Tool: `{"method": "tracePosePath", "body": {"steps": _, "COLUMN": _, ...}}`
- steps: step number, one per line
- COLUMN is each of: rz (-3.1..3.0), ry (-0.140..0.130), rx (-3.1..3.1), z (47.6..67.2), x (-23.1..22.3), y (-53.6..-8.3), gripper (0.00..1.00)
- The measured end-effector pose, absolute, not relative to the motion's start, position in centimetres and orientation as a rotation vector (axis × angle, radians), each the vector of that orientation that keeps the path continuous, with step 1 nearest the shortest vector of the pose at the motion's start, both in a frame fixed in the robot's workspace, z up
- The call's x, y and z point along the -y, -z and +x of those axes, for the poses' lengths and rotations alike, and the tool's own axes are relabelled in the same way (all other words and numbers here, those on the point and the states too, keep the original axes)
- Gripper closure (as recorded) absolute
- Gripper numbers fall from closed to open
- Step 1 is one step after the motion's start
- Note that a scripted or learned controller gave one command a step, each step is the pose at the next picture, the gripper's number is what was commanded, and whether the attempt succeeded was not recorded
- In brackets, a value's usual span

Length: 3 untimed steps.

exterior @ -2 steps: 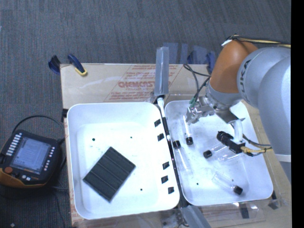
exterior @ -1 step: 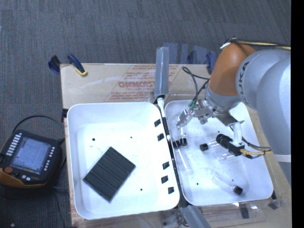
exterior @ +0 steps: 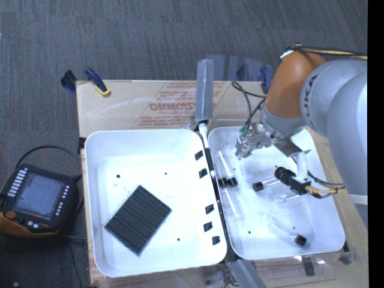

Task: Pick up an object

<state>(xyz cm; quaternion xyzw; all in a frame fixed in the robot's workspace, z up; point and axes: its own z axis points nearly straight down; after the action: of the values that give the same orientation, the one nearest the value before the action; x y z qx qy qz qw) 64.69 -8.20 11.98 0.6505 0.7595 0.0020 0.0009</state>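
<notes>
Nearest the lens: grey arm, bulking in from the right, orange band above the wrist, angled down over the right bin. It comes in at a slant, probably so the gripper can reach the far-left part of that bin without the wrist fouling the rim.

Gripper sits low over the right bin's upper-left area, tips pointed down toward the white floor. Whether the fingers are open or closed I cannot tell; they are small and blurred against the white. Nothing visible between them.

Candidates for the pick, all loose in the right bin: clear tube with a black cap just below the gripper, near the divider; a second black-capped tube near the centre; a third toward the near-right corner. Clear plastic on white, hard to outline. The first lies closest, so it is my guess for the target.

Left bin holds a dark ribbed slab, flat, skewed, well apart from the arm.

Teach pendant rests on the floor left of the counter, out of the work area.
</notes>
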Motion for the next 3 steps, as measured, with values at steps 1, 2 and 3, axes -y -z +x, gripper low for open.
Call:
{"method": "tracePosePath", "body": {"steps": 1, "rz": 2.042, "ry": -0.006, "rx": -2.385, "z": 64.7, "x": 8.2, "y": -12.0, "gripper": 0.0}}
{"method": "tracePosePath", "body": {"steps": 2, "rz": 2.002, "ry": 0.001, "rx": -2.425, "z": 60.5, "x": 8.7, "y": -8.7, "gripper": 0.0}}
{"method": "tracePosePath", "body": {"steps": 3, "rz": 2.009, "ry": -0.001, "rx": -2.42, "z": 60.6, "x": 8.8, "y": -9.6, "gripper": 1.0}}
